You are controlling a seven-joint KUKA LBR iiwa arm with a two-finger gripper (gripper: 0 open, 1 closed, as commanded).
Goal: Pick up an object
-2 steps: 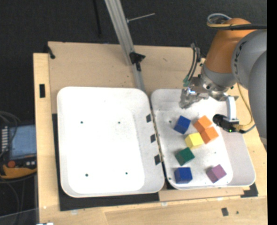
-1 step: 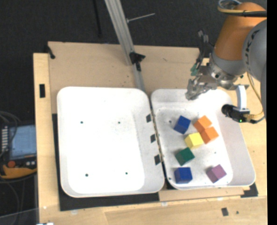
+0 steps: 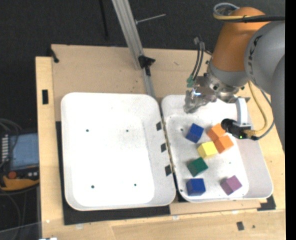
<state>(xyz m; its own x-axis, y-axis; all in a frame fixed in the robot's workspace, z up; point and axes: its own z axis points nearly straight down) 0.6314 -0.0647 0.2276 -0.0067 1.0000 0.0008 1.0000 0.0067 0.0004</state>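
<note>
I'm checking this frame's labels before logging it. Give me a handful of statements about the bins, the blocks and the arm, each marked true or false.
1. All the blocks lie in the right bin. True.
2. There are two blue blocks. True.
3. The purple block sits in the left bin. False: it lies in the right bin, near that bin's front right corner.
4. The gripper is at the back left part of the right bin, apart from the blocks. True.
5. The yellow block stands alone, far from the others. False: it sits right beside an orange block.
6. The green block is nearest the gripper. False: a blue block is nearer.
</note>
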